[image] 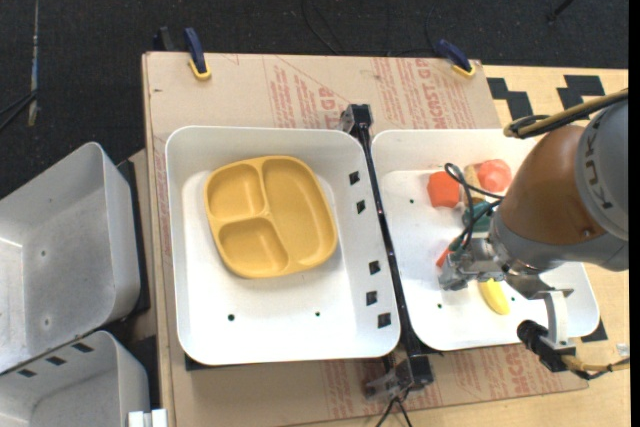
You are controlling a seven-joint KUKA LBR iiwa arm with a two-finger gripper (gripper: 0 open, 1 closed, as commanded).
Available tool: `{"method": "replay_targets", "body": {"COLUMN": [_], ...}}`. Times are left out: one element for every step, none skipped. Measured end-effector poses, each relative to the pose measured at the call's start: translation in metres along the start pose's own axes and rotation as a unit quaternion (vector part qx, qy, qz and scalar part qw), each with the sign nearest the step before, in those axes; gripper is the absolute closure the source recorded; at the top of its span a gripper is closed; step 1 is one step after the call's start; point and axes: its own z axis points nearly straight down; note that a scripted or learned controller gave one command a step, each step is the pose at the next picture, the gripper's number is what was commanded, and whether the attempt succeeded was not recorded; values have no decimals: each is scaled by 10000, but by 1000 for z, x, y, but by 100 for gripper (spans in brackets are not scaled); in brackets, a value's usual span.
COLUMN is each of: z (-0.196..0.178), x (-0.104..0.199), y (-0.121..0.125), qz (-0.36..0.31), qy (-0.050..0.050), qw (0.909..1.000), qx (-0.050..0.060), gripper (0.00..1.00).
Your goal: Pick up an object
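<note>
Where the gripper (462, 272) hovers, right bin (420, 215).

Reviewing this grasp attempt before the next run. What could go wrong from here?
1. The gripper is down in the right bin among close-packed items: an orange block, a pinkish-red object and a yellow piece. It may nudge a neighbour instead of grasping one.
2. The arm covers much of the bin, so a miss may be hard to confirm.
3. The yellow piece lies right beside the gripper and could get pushed away.
</note>
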Motion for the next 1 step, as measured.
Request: {"method": "replay_targets", "body": {"z": [-49], "x": [8], "y": [-4], "qz": [-34], "qy": [-6], "qw": [10000], "qx": [-25], "gripper": [100]}}
